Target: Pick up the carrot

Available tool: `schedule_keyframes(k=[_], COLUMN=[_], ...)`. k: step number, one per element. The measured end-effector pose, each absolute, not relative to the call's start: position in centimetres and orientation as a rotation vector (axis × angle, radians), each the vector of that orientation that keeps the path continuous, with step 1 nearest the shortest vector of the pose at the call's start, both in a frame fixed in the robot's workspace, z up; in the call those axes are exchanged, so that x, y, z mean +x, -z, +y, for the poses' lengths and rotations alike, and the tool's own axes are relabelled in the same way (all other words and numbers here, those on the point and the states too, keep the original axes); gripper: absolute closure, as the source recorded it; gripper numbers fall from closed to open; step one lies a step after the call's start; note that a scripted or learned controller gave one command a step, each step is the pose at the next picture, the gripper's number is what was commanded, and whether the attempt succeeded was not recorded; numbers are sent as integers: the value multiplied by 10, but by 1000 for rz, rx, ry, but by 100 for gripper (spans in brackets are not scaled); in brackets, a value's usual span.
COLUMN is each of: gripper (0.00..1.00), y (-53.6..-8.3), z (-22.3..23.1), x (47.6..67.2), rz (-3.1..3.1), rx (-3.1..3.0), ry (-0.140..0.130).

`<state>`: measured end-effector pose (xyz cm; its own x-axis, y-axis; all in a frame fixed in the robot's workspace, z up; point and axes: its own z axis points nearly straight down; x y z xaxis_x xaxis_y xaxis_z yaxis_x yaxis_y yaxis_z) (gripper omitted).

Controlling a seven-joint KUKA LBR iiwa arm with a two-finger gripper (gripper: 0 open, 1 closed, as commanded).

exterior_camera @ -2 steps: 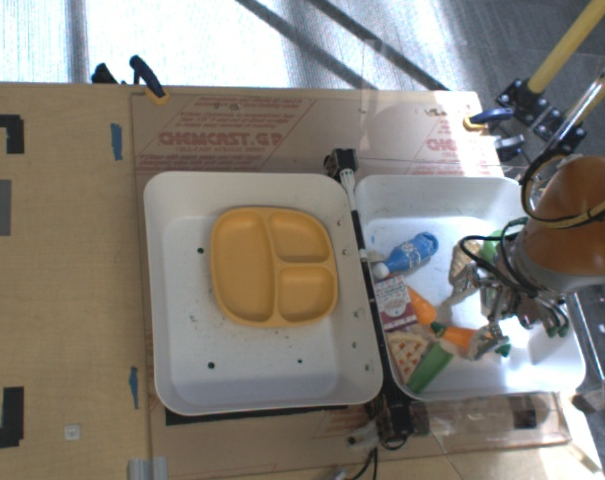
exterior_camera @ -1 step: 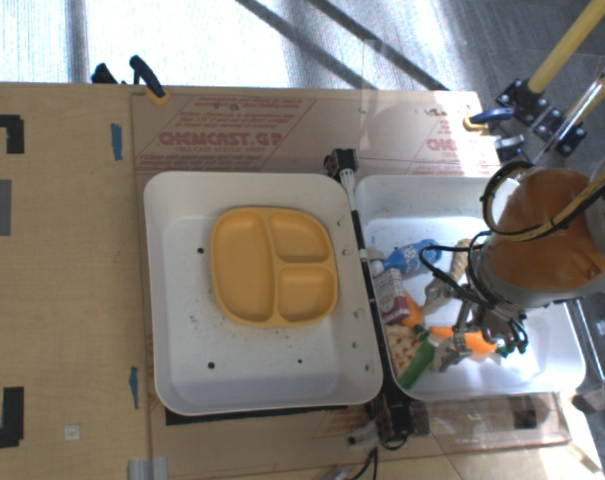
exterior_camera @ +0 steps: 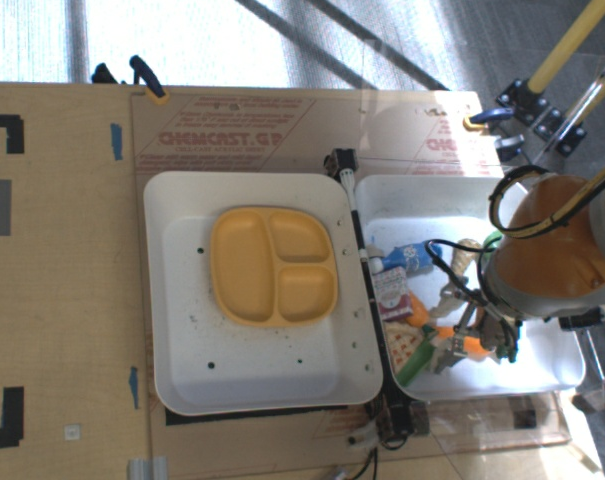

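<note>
Where visible, carrot [exterior_camera: 418, 315] orange w/ green.

The brown desk [exterior_camera: 62, 298] sat under bright light, and a shiny grey floor [exterior_camera: 282, 28] lay behind it.

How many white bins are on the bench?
2. The left bin holds a yellow divided plate. The right bin lies beside it, under the gripper, and holds a pile of small items.
</note>
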<state>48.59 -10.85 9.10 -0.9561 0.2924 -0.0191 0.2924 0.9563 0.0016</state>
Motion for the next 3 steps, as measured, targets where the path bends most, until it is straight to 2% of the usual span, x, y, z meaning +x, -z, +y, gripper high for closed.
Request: schedule_keyframes(k=[1, 2, 3], gripper=[100, 100, 100], y=[-103, -92, -103], z=[-108, -99, -99], x=[490, 582, 584], rz=[3076, 3053, 3048], rx=[457, 653, 648], ry=[3, -1, 1])
